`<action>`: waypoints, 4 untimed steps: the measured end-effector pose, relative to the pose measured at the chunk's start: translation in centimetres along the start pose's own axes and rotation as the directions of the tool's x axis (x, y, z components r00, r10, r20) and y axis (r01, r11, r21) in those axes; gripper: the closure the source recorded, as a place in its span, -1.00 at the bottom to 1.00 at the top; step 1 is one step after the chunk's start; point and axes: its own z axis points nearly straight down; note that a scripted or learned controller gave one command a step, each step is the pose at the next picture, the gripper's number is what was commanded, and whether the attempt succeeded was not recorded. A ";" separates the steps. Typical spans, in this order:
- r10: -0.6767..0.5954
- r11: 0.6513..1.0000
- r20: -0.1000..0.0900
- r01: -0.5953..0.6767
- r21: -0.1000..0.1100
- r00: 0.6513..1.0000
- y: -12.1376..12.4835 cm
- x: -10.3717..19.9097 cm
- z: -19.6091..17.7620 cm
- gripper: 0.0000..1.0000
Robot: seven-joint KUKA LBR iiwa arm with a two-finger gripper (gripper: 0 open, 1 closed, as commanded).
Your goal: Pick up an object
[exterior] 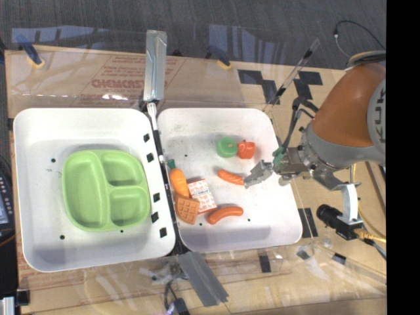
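A brown counter (216, 71), printed with faint red lettering along its far side and covered by a clear sheet, carries two shallow white bins set side by side — the left bin (33, 176) and the right bin (275, 222), their inner walls touching at the middle. Blue tape tabs (31, 54) hold the sheet's far corners. Black angular marks (262, 84) sit on the counter beyond the right bin, with short black strips (307, 222) just beside its right wall. Grey tape (203, 281) crosses the near edge — below the seam between the bins.
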 end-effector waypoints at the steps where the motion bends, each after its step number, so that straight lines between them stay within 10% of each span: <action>1: -0.027 1.000 0.000 0.027 0.002 1.000 6.0 1.1 12.4 -1.00; 2: -0.086 0.996 0.005 0.086 -0.019 0.996 7.8 0.6 13.8 -1.00; 3: -0.090 0.996 0.008 0.091 -0.022 0.996 7.9 0.6 12.8 1.00; 4: -0.046 0.999 0.001 0.046 -0.002 0.999 12.5 2.9 12.2 1.00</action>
